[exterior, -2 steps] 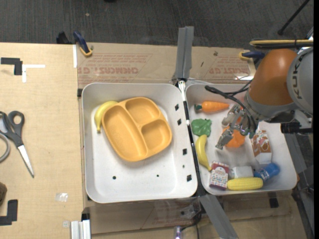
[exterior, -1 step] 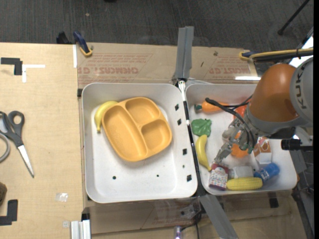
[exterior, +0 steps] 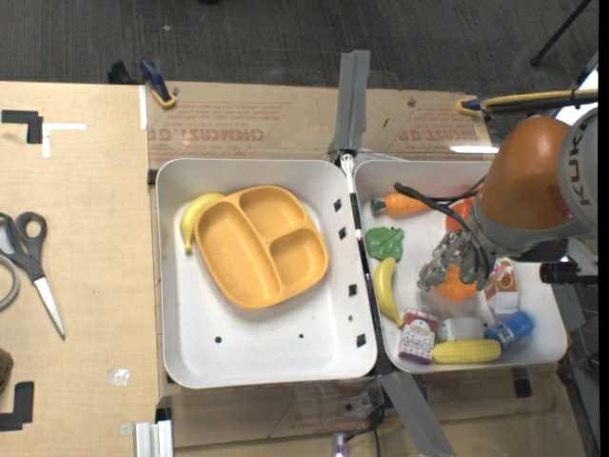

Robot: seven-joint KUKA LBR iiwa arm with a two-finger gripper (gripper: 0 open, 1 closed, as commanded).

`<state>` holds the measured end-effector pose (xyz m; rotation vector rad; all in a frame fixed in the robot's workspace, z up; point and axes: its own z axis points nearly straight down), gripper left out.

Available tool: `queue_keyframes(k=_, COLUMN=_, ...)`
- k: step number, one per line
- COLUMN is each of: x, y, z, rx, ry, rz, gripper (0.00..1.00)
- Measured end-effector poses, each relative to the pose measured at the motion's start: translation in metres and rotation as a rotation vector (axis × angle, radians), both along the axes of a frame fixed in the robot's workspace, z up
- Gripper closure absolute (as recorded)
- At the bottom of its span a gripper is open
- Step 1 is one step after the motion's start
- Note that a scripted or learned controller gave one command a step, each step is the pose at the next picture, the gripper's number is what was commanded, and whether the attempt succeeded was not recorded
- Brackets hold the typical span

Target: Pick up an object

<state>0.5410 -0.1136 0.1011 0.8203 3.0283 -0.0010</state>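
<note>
- At the far left of the frame your scissors (exterior: pixel 33 267) lie on the bare table (exterior: pixel 86 208), well apart from both bins — clearly not part of the pile to be picked.
- The left bin (exterior: pixel 257 360) holds a yellow divided plate (exterior: pixel 260 246) set at a slant, with a banana (exterior: pixel 195 215) tucked against its upper-left rim.
- The right bin (exterior: pixel 552 350) is your source: a green toy (exterior: pixel 384 243), a second banana (exterior: pixel 383 291) with its long axis running up-down, a carrot (exterior: pixel 411 205) pointing left, and a corn cob (exterior: pixel 466 351) lying left-right along the lower wall.
- The hand (exterior: pixel 455 267) hangs low mid-bin over an orange object (exterior: pixel 457 288) — the likely target — but I cannot tell whether it is apart or clamped, nor which way that object points.
</note>
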Motion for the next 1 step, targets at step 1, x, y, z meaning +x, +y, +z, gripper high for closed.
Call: queue_keyframes(k=1, x=-0.0615, y=0.0556, z=0.1288, rx=0.001, ry=0.002, rz=-0.128, gripper=1.0)
